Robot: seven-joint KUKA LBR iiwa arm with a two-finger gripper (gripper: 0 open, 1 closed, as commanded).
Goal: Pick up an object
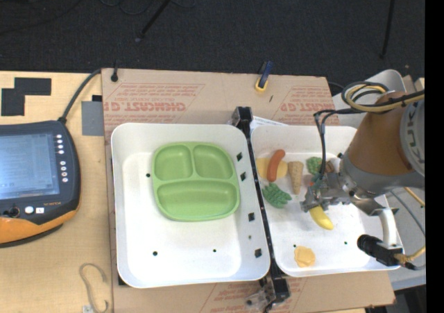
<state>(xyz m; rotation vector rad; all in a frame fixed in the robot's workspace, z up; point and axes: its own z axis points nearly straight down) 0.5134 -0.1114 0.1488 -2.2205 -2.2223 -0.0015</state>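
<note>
The right bin [347, 139] holds several toy foods: a red sausage [276, 164], a tan cone [296, 175], a dark green leafy piece [276, 196], a small green piece [315, 164], a yellow banana-like piece [321, 218] and an orange-yellow piece [304, 257]. My gripper [316, 202] is down inside this bin, just above and left of the yellow banana-like piece. Nothing shows clearly between its fingers. The arm's orange band [378, 141] hangs over the bin's right side.
The left bin [132, 235] holds a light green divided plate [195, 181]. A black divider clamp [253, 193] runs between the bins. A control tablet [35, 176] lies at the far left of the bench.
</note>
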